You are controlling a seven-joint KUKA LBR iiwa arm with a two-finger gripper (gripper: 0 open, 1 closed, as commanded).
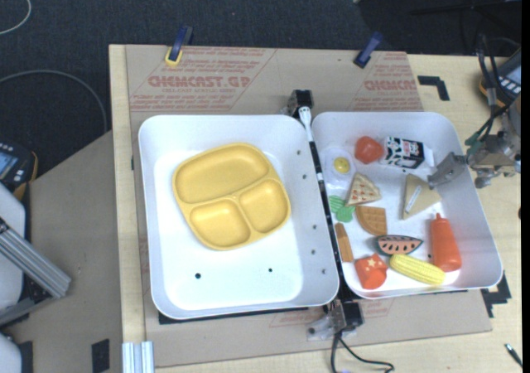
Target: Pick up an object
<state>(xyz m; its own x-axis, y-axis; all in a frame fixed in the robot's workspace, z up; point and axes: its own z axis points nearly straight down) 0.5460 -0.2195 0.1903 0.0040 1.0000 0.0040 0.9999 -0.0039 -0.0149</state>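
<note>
A pale wooden bench is set on dark carpet, with two white bins side by side on it. The left bin is occupied by a yellow divided plate, with bare floor left along its near edge. The right bin is crowded with toy food: a tomato, a milk carton, a cheese wedge, a ketchup bottle, a corn cob and a watermelon slice. The gripper is seen at that bin's right rim, just beside the cheese wedge. Whether its jaws are spread or pressed together cannot be told.
</note>
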